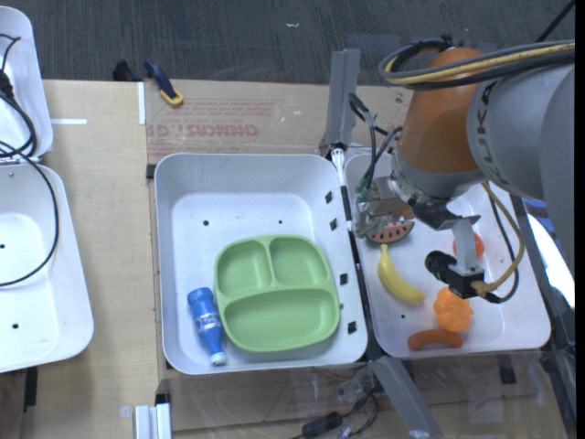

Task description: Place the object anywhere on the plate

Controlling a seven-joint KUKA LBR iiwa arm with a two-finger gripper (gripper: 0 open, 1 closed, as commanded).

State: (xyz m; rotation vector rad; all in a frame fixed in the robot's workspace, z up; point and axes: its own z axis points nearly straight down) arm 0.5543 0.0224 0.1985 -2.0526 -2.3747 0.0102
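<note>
While the grey arm (512,117) is reaching in over the right bin (521,337), its bulk is covering much of that bin's far half, so the step in hand is looking like the pick, not yet the carry. The left bin (183,190) is holding the green plate (274,293), divided into three compartments and bare, with a blue bottle (207,324) lying just beside its left edge. In the right bin the gripper (375,216) is hanging low near the left wall, right over a watermelon slice (391,231) (probably the object meant, though this is a guess); whether its tips are spread or closed on the slice I cannot tell, since wrist and cables are masking them. A yellow banana (398,280) is lying just below the slice, an orange fruit (452,309) and an orange-red carrot-like piece (435,339) nearer the front. The next move is calling for a firm hold on the slice, a lift above the bin walls, then a leftward carry to the plate. A small red item (477,243) behind a black fitting is staying too hidden to name.
</note>
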